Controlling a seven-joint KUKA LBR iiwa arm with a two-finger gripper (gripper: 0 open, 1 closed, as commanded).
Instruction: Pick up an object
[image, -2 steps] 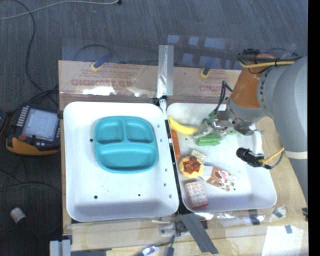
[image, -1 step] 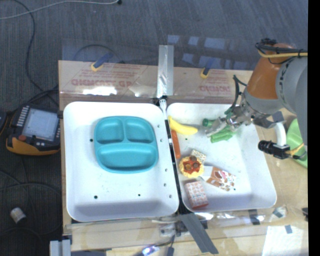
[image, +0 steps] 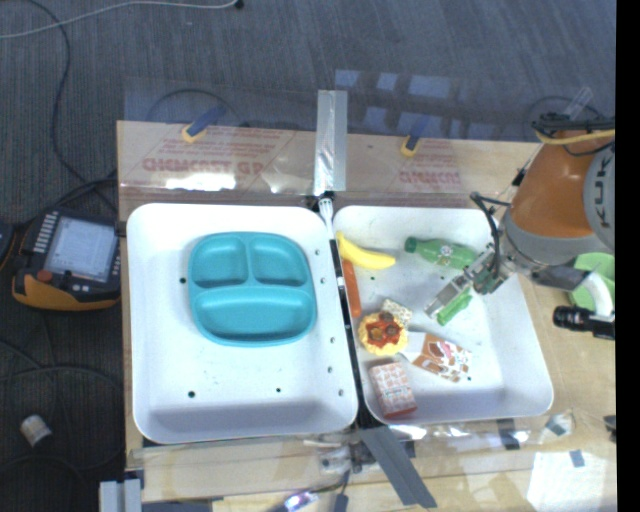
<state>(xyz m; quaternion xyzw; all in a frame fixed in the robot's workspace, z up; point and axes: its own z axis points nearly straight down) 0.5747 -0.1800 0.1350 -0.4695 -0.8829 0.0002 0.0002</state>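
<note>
The right bin (image: 527, 372) holds several items. A yellow banana (image: 365, 256) and a green bottle (image: 440, 250) lie near its far wall. An orange stick (image: 352, 290) runs along its left wall. A round red and yellow toy (image: 382, 331), a colourful packet (image: 443, 357) and a wrapped reddish box (image: 391, 388) lie toward the front. My gripper (image: 450, 300) reaches in from the right and points down-left, low over the bin's middle, just below the bottle. A small green piece (image: 456, 308) shows at its tip; whether it is gripped is unclear.
The left bin (image: 160, 320) holds a teal divided plate (image: 250, 288). A control pendant (image: 65, 262) lies on the floor at the left. A green and white object (image: 595, 278) sits on the bench right of the bins. A metal strip (image: 330, 140) stands behind the divider.
</note>
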